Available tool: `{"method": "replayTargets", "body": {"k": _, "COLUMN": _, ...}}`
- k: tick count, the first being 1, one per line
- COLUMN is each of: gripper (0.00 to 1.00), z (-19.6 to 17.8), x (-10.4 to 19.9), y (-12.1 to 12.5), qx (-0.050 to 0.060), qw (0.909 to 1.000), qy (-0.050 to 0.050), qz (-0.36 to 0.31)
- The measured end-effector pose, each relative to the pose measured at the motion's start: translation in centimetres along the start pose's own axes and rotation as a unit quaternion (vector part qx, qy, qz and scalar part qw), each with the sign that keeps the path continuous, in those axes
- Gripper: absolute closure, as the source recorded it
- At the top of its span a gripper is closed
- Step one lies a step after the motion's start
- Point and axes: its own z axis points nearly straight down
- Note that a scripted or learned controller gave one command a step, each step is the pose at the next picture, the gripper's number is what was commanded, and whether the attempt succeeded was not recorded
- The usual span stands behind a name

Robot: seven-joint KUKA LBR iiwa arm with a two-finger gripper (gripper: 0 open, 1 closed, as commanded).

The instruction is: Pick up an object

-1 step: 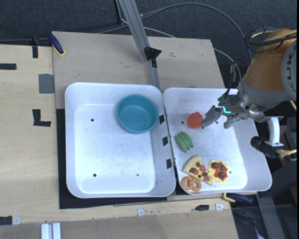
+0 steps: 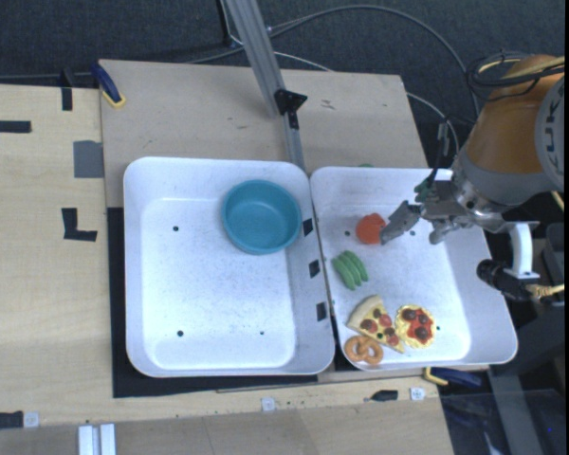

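A small red tomato-like object lies in the upper left part of the right bin. My gripper hangs just to its right, open, one dark finger tip close beside the red object and the other further right; nothing sits between the fingers. A green pod-shaped toy lies below the red object. Near the bin's front edge lie a pizza slice, a round pizza piece and a pretzel.
A blue bowl stands in the upper right of the left bin. A grey metal pole slants down to the seam between the bins. The arm's orange band looms at the right.
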Motion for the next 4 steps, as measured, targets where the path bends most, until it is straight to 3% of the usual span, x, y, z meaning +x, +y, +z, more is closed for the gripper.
{"method": "replayTargets", "body": {"k": 1, "gripper": 0.0, "z": 6.1, "x": 0.7, "y": -0.1, "qx": 0.003, "qw": 1.0, "qy": 0.0, "qz": 0.0}}
{"method": "replayTargets", "body": {"k": 2, "gripper": 0.0, "z": 11.9, "x": 0.5, "y": 0.3, "qx": -0.002, "qw": 1.0, "qy": 0.0, "qz": 0.0}}
{"method": "replayTargets", "body": {"k": 3, "gripper": 0.0, "z": 11.9, "x": 0.5, "y": 0.6, "qx": -0.004, "qw": 1.0, "qy": 0.0, "qz": 0.0}}
{"method": "replayTargets", "body": {"k": 4, "gripper": 1.0, "z": 10.5, "x": 0.8, "y": 0.9, "qx": -0.009, "qw": 1.0, "qy": 0.001, "qz": -0.002}}
